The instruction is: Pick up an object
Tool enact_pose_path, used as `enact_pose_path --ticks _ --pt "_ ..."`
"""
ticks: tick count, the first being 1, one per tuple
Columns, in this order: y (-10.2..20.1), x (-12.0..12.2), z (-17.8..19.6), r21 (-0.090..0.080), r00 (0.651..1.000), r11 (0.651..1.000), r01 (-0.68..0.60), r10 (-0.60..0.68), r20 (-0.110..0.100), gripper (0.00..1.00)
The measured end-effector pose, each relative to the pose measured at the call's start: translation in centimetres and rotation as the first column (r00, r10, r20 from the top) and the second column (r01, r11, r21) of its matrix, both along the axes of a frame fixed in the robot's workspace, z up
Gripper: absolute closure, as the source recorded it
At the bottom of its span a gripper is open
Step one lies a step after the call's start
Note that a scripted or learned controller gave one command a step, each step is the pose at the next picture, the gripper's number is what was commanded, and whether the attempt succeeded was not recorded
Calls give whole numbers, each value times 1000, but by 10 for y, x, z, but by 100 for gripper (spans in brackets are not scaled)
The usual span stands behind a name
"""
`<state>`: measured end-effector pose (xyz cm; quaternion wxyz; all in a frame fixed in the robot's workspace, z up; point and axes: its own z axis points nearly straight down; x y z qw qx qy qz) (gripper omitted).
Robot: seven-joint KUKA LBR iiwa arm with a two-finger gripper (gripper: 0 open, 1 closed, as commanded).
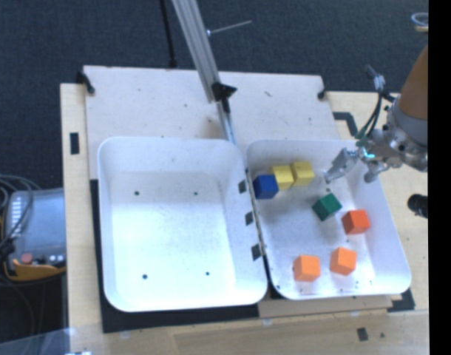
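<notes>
The right bin [392, 261] holds several cubes. A blue cube [266, 186] and two yellow cubes [283, 176] [303, 171] sit in a row near its far left. A green cube [327, 206] lies mid-bin, with a red-orange cube [355, 221] to its right. Two orange cubes [307, 267] [343, 260] rest near the front wall. My gripper [353, 173] hangs over the bin's far right part, above and just behind the green cube. It is open, its two fingers spread with nothing between them.
The left bin [107, 198] stands beside the right one, sharing a divider edge [251, 213]. A slanted aluminium pole [199, 43] rises from behind the bins. Cables and a grey box [33, 228] lie off the bench's left side.
</notes>
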<state>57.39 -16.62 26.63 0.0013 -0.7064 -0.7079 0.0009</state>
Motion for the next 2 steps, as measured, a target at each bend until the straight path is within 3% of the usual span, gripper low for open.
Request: enact_pose_path --ticks 1,2 --pt "0 1 2 -1 1000 1000 0 0 4 0" --pt "0 5 -42 -1 1000 1000 3 -3 -1 0"
